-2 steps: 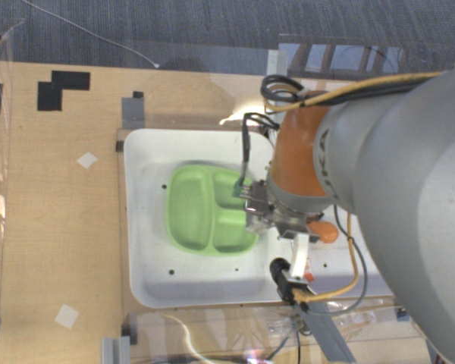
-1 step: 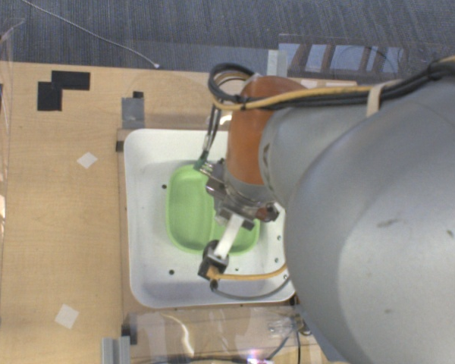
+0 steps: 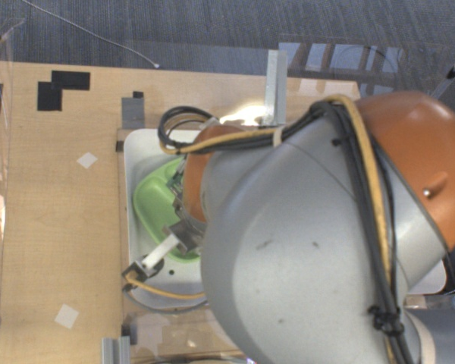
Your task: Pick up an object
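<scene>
Where the arm reaches down into a white bin, its gripper sits over a green object lying there; whether it grasps anything cannot be told.

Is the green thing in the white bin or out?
In. The green thing sits inside the white bin, within its rim, partly hidden beneath the arm.
</scene>
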Robot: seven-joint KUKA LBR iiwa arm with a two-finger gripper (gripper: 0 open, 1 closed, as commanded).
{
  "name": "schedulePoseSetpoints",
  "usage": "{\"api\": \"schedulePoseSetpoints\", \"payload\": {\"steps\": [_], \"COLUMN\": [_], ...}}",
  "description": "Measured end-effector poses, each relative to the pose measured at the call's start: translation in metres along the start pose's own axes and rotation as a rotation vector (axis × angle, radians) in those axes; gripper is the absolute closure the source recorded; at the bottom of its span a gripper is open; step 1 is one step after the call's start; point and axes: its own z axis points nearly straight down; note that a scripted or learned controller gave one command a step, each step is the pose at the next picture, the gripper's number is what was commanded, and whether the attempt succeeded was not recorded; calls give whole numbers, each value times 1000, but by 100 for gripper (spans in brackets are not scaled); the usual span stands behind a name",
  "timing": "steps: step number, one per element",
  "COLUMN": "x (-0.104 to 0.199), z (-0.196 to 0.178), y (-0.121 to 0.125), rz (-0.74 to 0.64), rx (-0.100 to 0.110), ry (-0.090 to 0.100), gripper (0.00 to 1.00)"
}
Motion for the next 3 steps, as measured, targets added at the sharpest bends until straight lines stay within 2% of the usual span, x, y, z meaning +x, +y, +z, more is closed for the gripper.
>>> {"api": "schedulePoseSetpoints", "payload": {"steps": [1,2,3], "x": [25,9,9], "z": [2,1,1], "y": [6,-8,-8], "rz": [440,479,481], "rx": [3,-4,-3], "ry": [-11,4,4], "gripper": [100,100,100]}}
